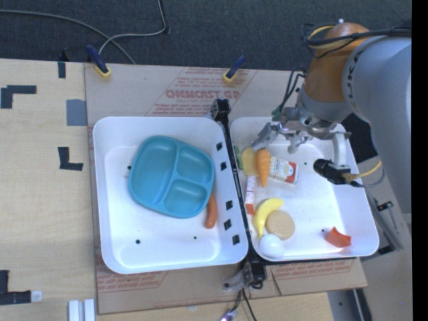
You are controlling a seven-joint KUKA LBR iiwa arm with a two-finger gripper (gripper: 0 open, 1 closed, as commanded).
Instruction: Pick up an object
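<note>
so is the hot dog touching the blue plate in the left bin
Touching. The camera view shows the hot dog lying right against the lower right edge of the blue plate, with no white of the left bin showing between them.

Robotics laboratory bench. Setting indicated by: a cardboard sheet (194, 92) fastened by blue-and-yellow clamps (98, 60), well apart from the jaws; two white bins (110, 199) joined side by side below them; black tape marks (17, 95) applied to the wooden benchtop (40, 199); a cable (134, 32) trailed over dark carpet.
</note>
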